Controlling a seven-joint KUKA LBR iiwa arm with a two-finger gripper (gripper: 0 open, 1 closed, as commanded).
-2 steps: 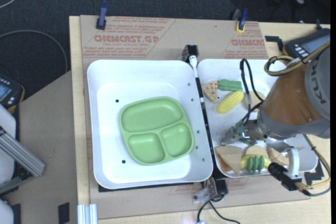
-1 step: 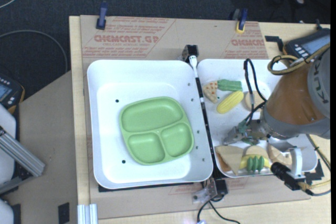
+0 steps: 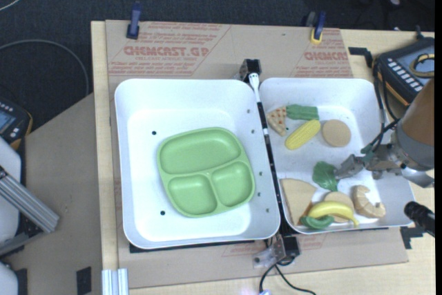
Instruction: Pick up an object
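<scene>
Banana (image 3: 331, 211) sits at the near edge of the right bin (image 3: 359, 90), bread piece (image 3: 367, 201) beside it. Just beyond the banana, pincer (image 3: 347, 167) is low over the bin floor, touching the green leafy toy (image 3: 324, 175); can't tell if it's spread or pinching. Nothing lifted, so grasp and raise are likely both left. Farther back: corn (image 3: 303, 135), round cookie (image 3: 336, 132). Left of that bin, green divided plate (image 3: 205, 170). Surface (image 3: 207, 45) is brown board, clamps at far edge; dark carpet beyond.

Evenly lit from above, bright on the white bins (image 3: 131, 148), soft shadows only; slightly grainy, mild blur, dark toward the floor.
</scene>
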